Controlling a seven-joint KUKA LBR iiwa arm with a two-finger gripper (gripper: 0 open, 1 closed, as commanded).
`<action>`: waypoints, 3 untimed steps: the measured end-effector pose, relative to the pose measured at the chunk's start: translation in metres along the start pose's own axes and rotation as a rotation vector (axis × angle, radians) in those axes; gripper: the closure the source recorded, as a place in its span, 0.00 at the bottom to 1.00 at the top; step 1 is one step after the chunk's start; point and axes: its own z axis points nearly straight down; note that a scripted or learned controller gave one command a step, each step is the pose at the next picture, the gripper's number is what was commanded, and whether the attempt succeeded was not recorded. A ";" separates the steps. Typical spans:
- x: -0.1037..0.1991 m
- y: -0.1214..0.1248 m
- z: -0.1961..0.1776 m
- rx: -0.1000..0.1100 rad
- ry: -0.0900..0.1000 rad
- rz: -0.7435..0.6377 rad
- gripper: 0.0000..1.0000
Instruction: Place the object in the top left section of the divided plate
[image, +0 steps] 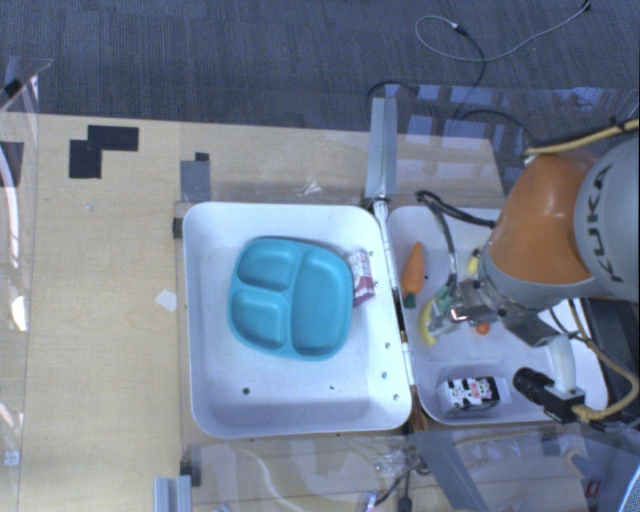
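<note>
Gripper (462, 310) hangs low in the right bin (600, 395), just beside a yellow piece (428, 320); whether it grips anything cannot be told. An orange carrot (413, 267) and a small black-and-white packet (471, 392) also lie there. In the left bin (290, 410), a blue divided plate (292, 297) touches a wrapped packet (362, 276).

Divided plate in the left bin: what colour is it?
Solid turquoise blue, no pattern; the divided plate shows plainly in the camera view.

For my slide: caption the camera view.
Arm over right bin with carrot; blue plate waits in left bin.
</note>
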 end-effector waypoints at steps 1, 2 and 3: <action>0.037 0.006 0.024 0.003 0.002 -0.122 1.00; 0.041 0.007 0.024 0.004 0.002 -0.177 1.00; 0.051 0.009 0.023 0.002 0.001 -0.035 1.00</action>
